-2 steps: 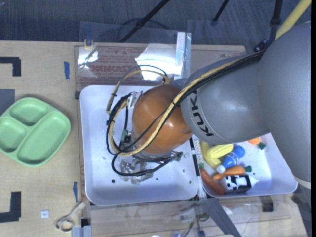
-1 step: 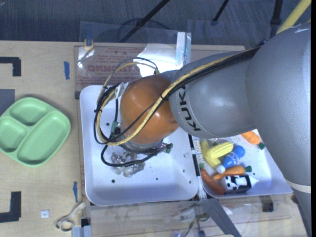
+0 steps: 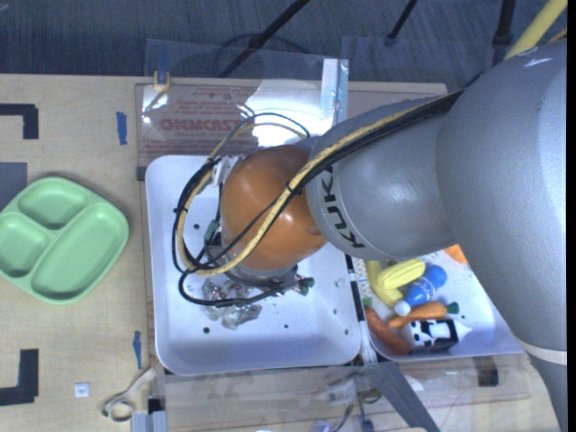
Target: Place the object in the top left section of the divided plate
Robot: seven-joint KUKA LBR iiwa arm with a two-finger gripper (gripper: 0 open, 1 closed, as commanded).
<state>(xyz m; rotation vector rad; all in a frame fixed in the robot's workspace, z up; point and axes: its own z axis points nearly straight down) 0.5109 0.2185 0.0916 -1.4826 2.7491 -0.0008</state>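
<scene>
The green divided plate (image 3: 63, 237) lies on the wooden bench at the far left, outside the bins, with three sections, all bare. My gripper (image 3: 236, 302) hangs low over the left white bin (image 3: 180, 331), under the orange wrist band (image 3: 265, 210), well to the right of the plate. Metal gripper parts and cables show below the band, just above the bin floor. I cannot make out an object in its grasp from here. The arm's bulk hides much of the left bin's floor.
The right bin (image 3: 477, 318) holds several toy items: a yellow one (image 3: 396, 275), a blue one (image 3: 425, 286), an orange-red one (image 3: 423, 311) and a black-and-white one (image 3: 435, 332). A clear plastic sheet (image 3: 243, 106) lies behind the left bin. Blue tape marks dot the bench.
</scene>
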